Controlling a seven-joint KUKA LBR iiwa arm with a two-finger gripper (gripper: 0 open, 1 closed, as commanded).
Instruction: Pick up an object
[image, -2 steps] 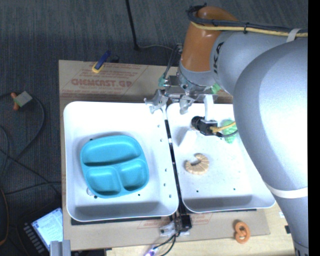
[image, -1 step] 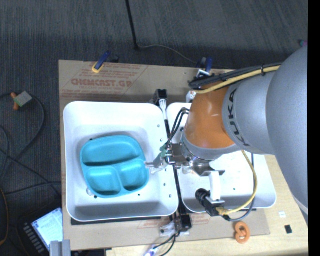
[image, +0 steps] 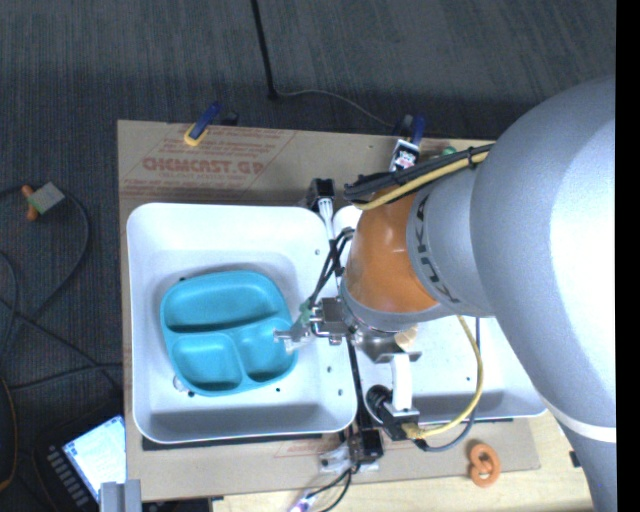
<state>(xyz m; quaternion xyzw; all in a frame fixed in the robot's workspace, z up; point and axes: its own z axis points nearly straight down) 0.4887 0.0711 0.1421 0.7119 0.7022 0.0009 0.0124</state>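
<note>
A blue divided plate (image: 222, 330) lay in the left of the two white bins (image: 150, 300), on the bin floor and a little toward its near side. The plate was a rounded oblong with three compartments: one long section across its far side and two smaller ones along its near side. Its long axis ran roughly from the near left to the far right of the bin, tilted slightly from the bin's edges, and its open face pointed up toward the camera.

The grey arm (image: 540, 260) reached in from the right, its orange band (image: 385, 260) sitting over the wall shared by the two bins. Below the band, the gripper (image: 290, 337) extended leftward to the right rim of the plate, where a small metal part met the blue edge. Whether it was apart, together or clamped on the rim could not be made out from this angle.

Black and yellow cables (image: 440, 170) ran along the arm, and a yellow loop (image: 470, 400) hung over the right bin (image: 500, 395). The bins rested on a brown board (image: 200, 165), with blue clamps (image: 203, 122) at its far edge. A small orange ring (image: 484, 462) lay on the board near the front right.
</note>
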